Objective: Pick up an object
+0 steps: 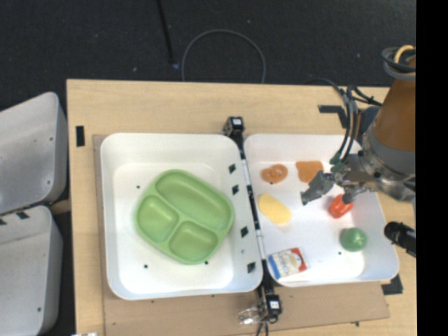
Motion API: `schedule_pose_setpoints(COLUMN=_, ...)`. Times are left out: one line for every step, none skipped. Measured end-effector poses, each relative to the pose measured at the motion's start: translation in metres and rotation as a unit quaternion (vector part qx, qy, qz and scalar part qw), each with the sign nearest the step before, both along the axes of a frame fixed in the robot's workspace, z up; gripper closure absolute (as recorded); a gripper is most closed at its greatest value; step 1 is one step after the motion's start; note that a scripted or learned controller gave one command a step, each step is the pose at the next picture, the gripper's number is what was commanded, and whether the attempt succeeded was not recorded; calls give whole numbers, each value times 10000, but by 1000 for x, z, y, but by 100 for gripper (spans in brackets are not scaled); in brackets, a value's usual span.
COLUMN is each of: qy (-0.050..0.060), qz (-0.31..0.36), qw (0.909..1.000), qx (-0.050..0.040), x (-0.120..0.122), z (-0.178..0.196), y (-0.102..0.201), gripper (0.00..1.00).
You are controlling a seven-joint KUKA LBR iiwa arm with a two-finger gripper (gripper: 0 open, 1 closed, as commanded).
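A: Right bin [318, 275], near edge: small carton [288, 262] at the corner, green ball [353, 239] beside the right wall. Next?

B: Middle: yellow piece [274, 209]; red object [340, 206], directly beneath the gripper [334, 186]. Fingers apart, holding nothing.

A: Far row?

B: Orange ring [274, 173], orange block [309, 169]. Left bin: green divided plate [183, 215].

A: Handling advice?

B: Likely target the red object: centre over it, descend straight, close only once the fingers straddle it.

overhead, slanted, facing both bins [112, 187]

A divided plate [184, 217] lies in the left bin [112, 271]; toys in the right bin [381, 268].
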State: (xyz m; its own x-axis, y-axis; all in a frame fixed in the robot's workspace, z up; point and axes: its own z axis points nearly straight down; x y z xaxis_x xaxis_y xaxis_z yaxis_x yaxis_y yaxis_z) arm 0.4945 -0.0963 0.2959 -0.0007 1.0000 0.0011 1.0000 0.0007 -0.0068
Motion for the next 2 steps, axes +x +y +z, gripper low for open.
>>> schedule_pose_setpoints(qy=-45, qz=11, qw=10000, qx=-7, x=2, z=4, y=0, gripper=0)
schedule_pose_setpoints(qy=-12, qz=-7, qw=10000, qx=-11, x=10, z=-55, y=-2, gripper=0)
